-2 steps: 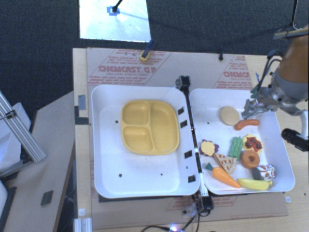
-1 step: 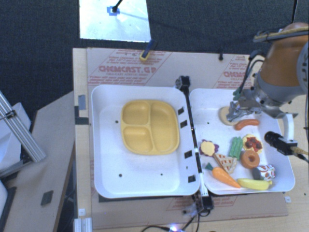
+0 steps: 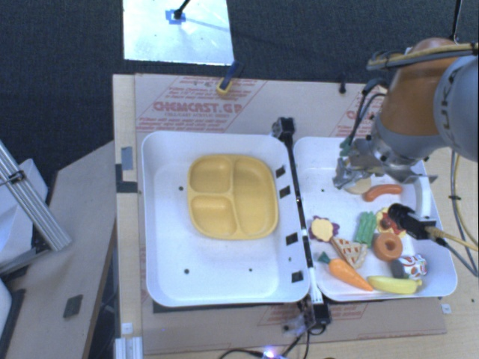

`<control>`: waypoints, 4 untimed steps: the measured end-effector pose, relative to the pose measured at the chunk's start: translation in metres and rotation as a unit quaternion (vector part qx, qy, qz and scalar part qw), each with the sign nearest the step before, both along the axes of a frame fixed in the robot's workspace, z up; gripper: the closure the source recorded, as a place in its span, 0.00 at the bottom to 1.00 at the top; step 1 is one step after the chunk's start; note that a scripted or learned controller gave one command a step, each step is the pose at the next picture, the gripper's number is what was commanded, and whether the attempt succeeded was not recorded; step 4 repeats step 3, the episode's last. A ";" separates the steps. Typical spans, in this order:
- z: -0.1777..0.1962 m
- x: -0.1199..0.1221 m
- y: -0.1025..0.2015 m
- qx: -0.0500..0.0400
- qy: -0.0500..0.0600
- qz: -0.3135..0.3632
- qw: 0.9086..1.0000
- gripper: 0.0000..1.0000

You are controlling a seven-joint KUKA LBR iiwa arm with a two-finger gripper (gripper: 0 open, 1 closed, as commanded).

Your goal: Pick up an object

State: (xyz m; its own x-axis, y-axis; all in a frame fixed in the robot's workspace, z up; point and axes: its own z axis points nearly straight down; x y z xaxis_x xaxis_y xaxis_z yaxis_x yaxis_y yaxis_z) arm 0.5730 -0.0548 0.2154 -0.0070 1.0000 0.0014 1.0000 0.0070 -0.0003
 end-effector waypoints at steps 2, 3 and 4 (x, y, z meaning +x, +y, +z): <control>0.018 -0.010 -0.008 -0.001 -0.001 -0.003 1.000 1.00; 0.018 -0.006 0.000 0.000 -0.002 -0.001 1.000 1.00; 0.018 -0.006 0.000 0.000 -0.002 -0.001 1.000 1.00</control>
